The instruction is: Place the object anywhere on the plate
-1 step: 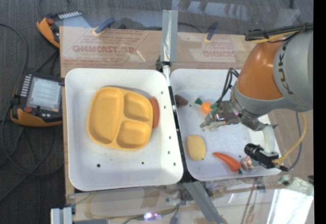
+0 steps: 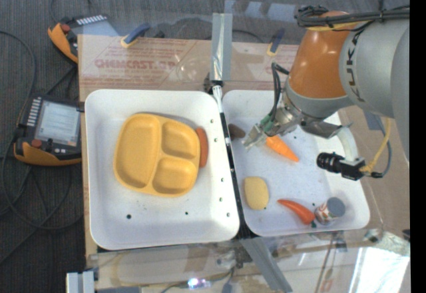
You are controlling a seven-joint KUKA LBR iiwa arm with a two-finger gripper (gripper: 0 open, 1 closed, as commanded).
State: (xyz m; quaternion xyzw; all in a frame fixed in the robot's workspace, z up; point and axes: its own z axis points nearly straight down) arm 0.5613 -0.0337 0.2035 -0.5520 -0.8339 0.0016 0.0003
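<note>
Carrot [image 2: 282,148] lies loose in the right bin [image 2: 353,215], long axis slanting down-right, its thick end just beside the part-open, empty fingers [image 2: 261,133], with the plate [image 2: 158,154] well apart in the left bin.

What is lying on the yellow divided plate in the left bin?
The three compartments of the yellow plate look bare. An orange-red sausage-like piece lies against its right rim, beside the plate rather than on it. What the plate covers underneath is hidden.
</note>
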